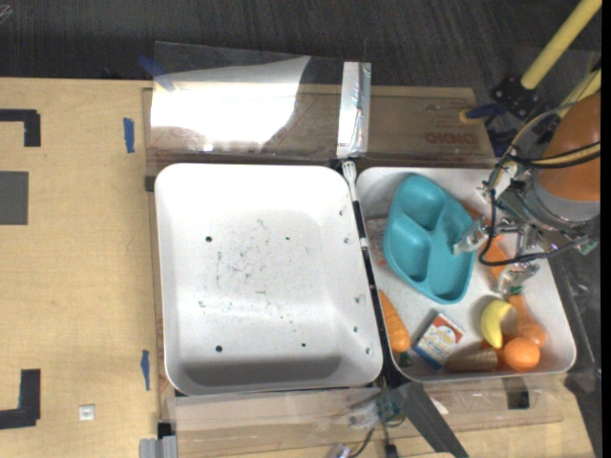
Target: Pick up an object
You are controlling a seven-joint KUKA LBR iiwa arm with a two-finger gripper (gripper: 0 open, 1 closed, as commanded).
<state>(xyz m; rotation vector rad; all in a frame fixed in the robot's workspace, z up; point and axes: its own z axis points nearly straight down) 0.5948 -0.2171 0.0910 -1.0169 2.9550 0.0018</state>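
The right bin (561, 324) holds a teal divided dish (428, 237), a carrot (393, 322) along its left wall, a small printed box (437, 340), a yellow banana (494, 321), an orange fruit (521, 353) and a brown item (473, 359). My gripper (496, 256) is low over the bin's right half, just right of the teal dish. An orange object (496, 249) shows partly beneath it. Whether the gripper touches or holds that object is hidden by the wrist and cables.
The left bin (191, 208) sits beside the right one, with a shared rim between them. A clear plastic sheet (239, 103) lies behind the left bin. A yellow pole (563, 31) and clamps stand at the back right. Wooden bench surface (67, 256) lies to the left.
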